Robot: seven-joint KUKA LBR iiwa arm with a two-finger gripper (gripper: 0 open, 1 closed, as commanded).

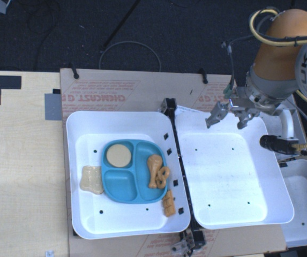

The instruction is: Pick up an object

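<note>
Two white bins sit side by side on the bench, and all the goods are in the left bin (83, 143). A blue divided tray (122, 190) lies there, with a round tan disc (118, 155) in its upper-left compartment and a knobbly tan pretzel-like piece (158, 171) in its right compartment. Just off the tray's left edge, touching it, rests a pale biscuit-coloured slab (91, 179) on the bin floor. Down by the tray's lower-right corner, close to the divider between the bins, lies a small orange-brown chunk (169, 203).

Over on the other side, the gripper (230, 119) hangs above the far edge of the right bin (233, 197), well apart from every item in the left bin. Its two fingers (214, 116) are spread wide, with nothing between them. Above it the arm's orange band (284, 36) shows at the upper right, with the grey wrist just beneath.
</note>
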